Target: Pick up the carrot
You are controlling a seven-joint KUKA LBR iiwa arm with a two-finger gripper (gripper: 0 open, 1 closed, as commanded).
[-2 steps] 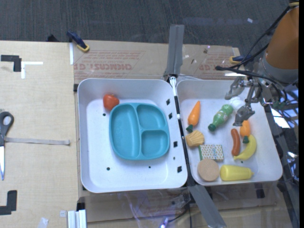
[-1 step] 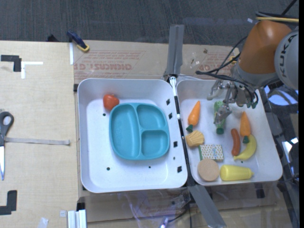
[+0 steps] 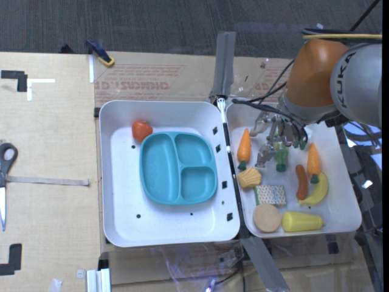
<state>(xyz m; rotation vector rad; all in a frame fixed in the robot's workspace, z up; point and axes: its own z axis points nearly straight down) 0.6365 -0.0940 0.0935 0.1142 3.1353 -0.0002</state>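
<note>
Two carrots in the right bin, centre-right of frame; claw hangs between them, grip state unreadable. Centre yours over one carrot's middle before descending.

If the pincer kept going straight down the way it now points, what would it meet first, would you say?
Probably the right bin's white floor, between the carrot and a small green piece beside the pincer; depth is unclear, so it might clip the green piece.

You are seeing the arm running off the right edge. Its gripper is blurring into wires, so you cannot tell how the jaws stand.
</note>
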